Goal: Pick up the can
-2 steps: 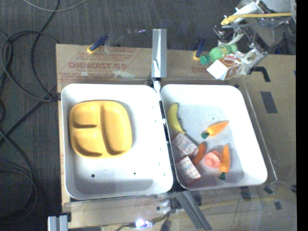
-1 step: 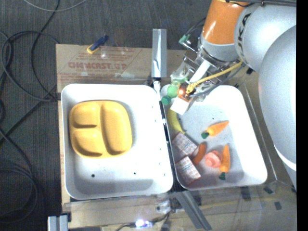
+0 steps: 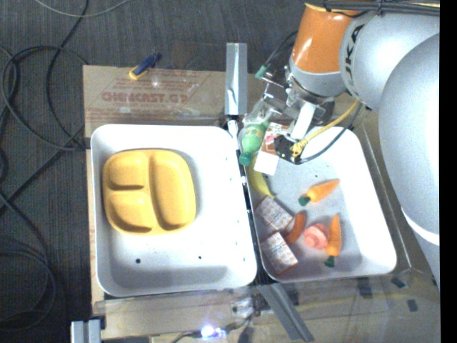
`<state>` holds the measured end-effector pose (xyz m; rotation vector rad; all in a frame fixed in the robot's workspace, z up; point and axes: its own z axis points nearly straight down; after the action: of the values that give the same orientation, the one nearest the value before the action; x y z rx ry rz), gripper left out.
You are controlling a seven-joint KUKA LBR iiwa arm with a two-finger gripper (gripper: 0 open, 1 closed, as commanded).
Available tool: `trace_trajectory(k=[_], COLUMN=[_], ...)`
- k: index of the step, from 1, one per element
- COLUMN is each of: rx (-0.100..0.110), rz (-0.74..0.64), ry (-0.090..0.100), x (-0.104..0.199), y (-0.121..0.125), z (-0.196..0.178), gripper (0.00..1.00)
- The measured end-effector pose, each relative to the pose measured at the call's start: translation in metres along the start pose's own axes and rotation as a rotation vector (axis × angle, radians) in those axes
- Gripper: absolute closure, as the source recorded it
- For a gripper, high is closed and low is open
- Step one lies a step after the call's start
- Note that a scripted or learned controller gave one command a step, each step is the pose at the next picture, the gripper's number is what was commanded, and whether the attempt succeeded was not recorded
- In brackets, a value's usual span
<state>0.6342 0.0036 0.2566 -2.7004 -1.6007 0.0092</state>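
Two small cans with red and white labels lie on their sides in the right bin [image 3: 371, 191]. One can [image 3: 273, 211] is near the bin's left wall and the other can [image 3: 279, 252] is at the front left. My gripper [image 3: 277, 133] hangs over the bin's far left corner, well behind both cans. Beside it are a green bottle [image 3: 250, 140] and a white card [image 3: 265, 164]. A bit of red and white shows under the gripper, but I cannot tell what it is.
A banana [image 3: 258, 184] lies along the right bin's left wall. Two carrots [image 3: 320, 191] [image 3: 333, 236], a sausage [image 3: 296, 227] and a pink item [image 3: 314, 238] lie near the cans. The left bin [image 3: 214, 249] holds a yellow divided plate [image 3: 150, 189].
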Motion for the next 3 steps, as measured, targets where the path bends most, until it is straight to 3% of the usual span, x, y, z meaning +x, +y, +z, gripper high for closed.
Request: trace_trajectory(k=[1, 2, 3], rx=[0.000, 0.002, 0.000], rz=[-0.215, 0.062, 0.568], ry=[0.002, -0.001, -0.001], x=[0.026, 0.016, 0.076], y=[-0.037, -0.110, -0.060], z=[0.013, 0.076, 0.041], gripper=[1.00, 1.00, 1.00])
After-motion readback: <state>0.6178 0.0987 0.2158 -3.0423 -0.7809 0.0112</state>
